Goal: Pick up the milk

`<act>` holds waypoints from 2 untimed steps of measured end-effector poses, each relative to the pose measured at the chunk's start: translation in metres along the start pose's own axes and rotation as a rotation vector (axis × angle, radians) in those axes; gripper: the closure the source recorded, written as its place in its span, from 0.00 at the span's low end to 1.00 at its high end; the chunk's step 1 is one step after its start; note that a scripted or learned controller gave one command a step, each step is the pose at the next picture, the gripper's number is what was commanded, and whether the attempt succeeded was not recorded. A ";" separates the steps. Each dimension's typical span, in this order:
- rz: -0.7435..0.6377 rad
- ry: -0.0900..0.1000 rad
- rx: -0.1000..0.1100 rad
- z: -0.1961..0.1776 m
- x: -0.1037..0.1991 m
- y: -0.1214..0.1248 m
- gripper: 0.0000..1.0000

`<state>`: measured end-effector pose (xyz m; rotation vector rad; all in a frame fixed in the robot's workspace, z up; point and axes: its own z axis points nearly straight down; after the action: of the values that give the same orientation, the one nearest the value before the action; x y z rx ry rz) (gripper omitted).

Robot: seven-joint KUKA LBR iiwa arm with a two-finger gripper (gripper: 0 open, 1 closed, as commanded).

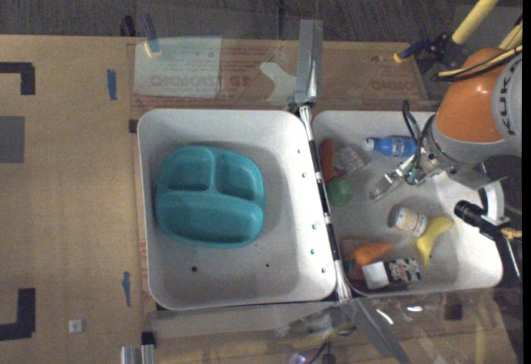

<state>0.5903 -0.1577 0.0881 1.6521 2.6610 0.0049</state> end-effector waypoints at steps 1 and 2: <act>0.003 -0.009 -0.008 -0.012 -0.003 0.001 1.00; -0.039 0.000 0.002 -0.169 -0.078 0.007 1.00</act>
<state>0.6296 -0.2238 0.2576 1.6001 2.6936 0.0022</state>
